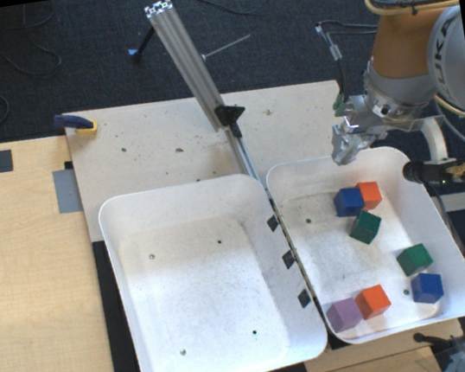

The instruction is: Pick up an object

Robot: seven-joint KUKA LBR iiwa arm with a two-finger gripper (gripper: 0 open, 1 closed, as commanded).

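Observation:
The right bin (313,251) holds several small blocks. A blue block (348,201) and an orange block (369,194) sit side by side near its far end, with a dark green block (365,227) just in front of them. Toward the near right lie a green block (414,259) and a blue block (427,287). A purple block (344,314) and an orange block (373,300) rest at the near edge. My gripper (349,146) hangs above the bin's far rim, behind the blue and orange pair, with nothing seen between its fingers.
The left bin (197,291) lies beside the right one, with black clips along the shared rim. A slanted aluminium post (191,64) rises behind the bins. A small blue and yellow object (75,122) lies at the bench's far left corner.

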